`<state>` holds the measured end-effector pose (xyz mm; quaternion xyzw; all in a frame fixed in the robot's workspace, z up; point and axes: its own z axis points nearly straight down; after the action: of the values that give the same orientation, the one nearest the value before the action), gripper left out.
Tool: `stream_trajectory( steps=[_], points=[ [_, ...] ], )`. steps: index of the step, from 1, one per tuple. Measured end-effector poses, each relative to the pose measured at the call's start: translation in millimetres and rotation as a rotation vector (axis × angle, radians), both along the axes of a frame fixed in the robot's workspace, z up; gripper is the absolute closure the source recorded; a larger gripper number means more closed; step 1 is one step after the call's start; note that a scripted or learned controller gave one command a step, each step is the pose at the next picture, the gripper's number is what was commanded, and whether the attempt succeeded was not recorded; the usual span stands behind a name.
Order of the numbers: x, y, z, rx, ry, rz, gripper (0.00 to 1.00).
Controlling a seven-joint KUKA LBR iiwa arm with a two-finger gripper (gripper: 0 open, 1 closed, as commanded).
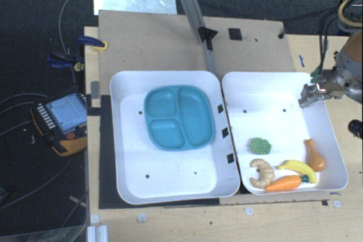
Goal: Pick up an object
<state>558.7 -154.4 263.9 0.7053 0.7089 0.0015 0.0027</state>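
Note:
The right bin [272,93] holds toy food along its near side: a green broccoli [260,146], a beige croissant [261,172], an orange carrot [283,183], a yellow banana [298,168] and a brown chicken drumstick [315,156]. My gripper [310,94] hangs at the right bin's far right edge, well above and behind the food. Nothing shows between its fingers. The grey arm enters from the right.
The left bin [127,178] carries a blue three-compartment plate [179,117]. A grey pole [190,0] slants over the bench behind the bins. Cables, clamps and a handheld pendant [61,117] lie off the bench to the left.

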Motion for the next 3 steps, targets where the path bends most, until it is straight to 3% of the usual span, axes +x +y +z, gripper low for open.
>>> stream_trajectory(
  steps=[1, 3],
  points=[
    [-11.1, 54.9, 4.0, 0.003, 0.004, 0.005, 1.00],
    [-23.8, 151.5, -21.7, 0.004, 0.006, 0.005, 1.00]
  ],
)
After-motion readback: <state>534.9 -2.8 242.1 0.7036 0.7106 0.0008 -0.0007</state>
